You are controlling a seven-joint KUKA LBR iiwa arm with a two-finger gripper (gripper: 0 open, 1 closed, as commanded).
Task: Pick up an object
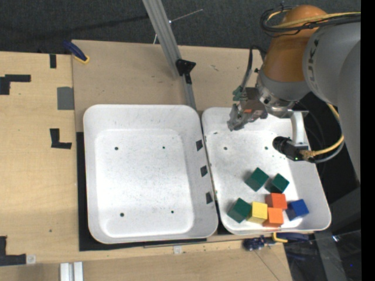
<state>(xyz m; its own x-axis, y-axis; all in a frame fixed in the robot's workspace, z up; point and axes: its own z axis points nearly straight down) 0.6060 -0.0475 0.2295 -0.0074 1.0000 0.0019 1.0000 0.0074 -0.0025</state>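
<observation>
Camera view: claw (240,117), grip state indiscernible, hangs well apart from clustered blocks (266,201); tight packing risks fingers wedging between neighbours.

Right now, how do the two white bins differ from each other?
The left bin looks wider than the right bin. The right bin holds a cluster of coloured blocks near its front corner; the left bin has only dark specks. The gripper hangs over the right bin's far edge, away from the left bin. Both are shallow, white and round-cornered.
</observation>
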